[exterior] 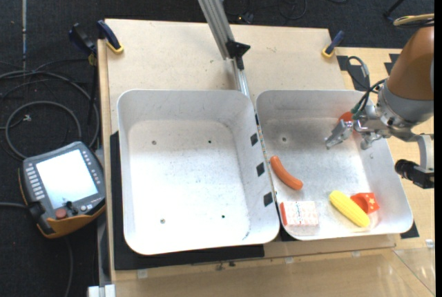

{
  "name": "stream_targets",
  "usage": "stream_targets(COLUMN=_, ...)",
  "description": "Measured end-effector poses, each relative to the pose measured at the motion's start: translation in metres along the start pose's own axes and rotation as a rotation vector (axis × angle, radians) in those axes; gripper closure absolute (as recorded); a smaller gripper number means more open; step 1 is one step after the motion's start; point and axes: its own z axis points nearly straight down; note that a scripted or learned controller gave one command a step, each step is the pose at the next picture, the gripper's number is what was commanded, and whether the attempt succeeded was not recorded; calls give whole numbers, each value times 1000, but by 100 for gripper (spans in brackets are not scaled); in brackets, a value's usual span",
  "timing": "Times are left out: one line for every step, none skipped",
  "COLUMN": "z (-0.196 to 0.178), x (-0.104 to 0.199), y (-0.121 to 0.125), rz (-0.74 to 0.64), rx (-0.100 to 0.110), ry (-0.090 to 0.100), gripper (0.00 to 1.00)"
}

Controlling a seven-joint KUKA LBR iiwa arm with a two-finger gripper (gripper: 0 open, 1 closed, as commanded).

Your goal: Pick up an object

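Sausage (286,173), box (300,214), corn (349,209) in right bin (304,103).

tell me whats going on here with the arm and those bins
A KUKA arm reaches in from the right, its end effector over the upper part of the right bin. Nothing shows between its fingers, which look spread. Lower in that bin lie a hot dog sausage, a white and red box, a yellow corn cob and a small red piece beside the corn. Nothing has been picked up yet.
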Motion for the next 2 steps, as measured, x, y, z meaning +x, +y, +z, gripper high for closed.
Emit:
stream_targets(z=54, x=1, y=-1, rz=0, rx=-1, ry=0, gripper=0)
stream_targets(z=40, x=0, y=1, rz=0, rx=-9, ry=-2, gripper=100)
